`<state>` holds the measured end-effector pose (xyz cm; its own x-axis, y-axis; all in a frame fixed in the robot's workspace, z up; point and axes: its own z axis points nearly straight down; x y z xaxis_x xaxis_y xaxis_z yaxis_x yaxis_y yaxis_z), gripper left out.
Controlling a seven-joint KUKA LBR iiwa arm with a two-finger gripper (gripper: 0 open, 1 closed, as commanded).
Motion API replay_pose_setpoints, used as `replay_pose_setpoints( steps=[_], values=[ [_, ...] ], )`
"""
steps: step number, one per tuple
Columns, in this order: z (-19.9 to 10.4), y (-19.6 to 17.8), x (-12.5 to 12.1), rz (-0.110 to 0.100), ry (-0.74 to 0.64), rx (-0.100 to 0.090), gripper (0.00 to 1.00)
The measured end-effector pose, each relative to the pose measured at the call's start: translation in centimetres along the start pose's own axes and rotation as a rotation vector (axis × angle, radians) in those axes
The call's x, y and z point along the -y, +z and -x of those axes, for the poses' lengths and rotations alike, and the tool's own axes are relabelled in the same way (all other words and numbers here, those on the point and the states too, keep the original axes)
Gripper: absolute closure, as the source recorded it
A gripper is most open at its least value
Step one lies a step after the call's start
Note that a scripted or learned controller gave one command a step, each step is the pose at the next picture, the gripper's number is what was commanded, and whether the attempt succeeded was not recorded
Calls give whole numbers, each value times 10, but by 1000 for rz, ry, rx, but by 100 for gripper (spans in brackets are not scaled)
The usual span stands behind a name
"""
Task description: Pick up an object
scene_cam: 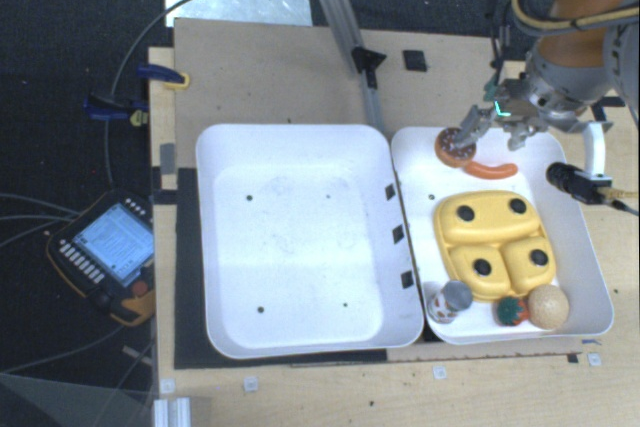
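Gripper [487, 127] hangs over the right bin's [420, 215] far corner beside a round orange-brown piece [455, 147]; grip unreadable

Small round brown-and-pink disc-shaped object [456, 147] sits at the far left corner of the right white bin [420, 215], at the gripper [487, 127] tip. Orange sausage-shaped piece [490, 170] lies flat just beside it. Big yellow lumpy plastic toy with black dots [495, 243] mid-bin. Near edge: grey-capped small item [448, 300], green-red ball [512, 312], beige ball [547, 306].
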<state>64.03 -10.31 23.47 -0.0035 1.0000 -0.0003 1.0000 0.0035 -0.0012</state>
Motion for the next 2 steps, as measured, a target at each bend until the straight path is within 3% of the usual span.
replay_pose_setpoints(
  steps=[1,2],
  values=[
    [0,-2,-1,3,0,0,0],
    [-3,61,0,-2,1,0,0]
  ],
)
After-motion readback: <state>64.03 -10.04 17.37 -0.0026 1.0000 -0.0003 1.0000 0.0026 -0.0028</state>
